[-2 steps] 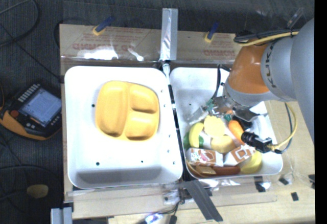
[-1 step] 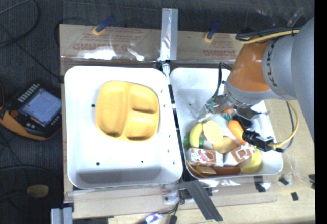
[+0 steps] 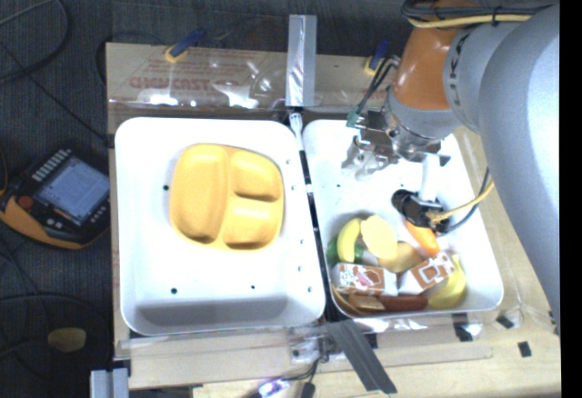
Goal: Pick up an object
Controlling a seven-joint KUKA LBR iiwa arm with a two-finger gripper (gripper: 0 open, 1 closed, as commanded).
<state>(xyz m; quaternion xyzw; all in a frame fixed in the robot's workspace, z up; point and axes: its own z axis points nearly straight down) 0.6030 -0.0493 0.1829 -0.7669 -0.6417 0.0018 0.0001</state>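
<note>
Two white bins are seen side by side on the bench. A yellow divided tray (image 3: 225, 196) is set in the left bin (image 3: 136, 296). In the right bin (image 3: 486, 283), a pile of toy food (image 3: 396, 264) is gathered at the near end, with a yellow-green piece and an orange-and-white carton among it. The gripper (image 3: 368, 154) is held above the far end of the right bin, well apart from the pile; whether it is open or closed cannot be told, as the tool is small and blurred.

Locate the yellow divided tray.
In the camera view, the yellow divided tray lies in the left white bin, near its middle, across the divider from the pile of toy food.
</note>
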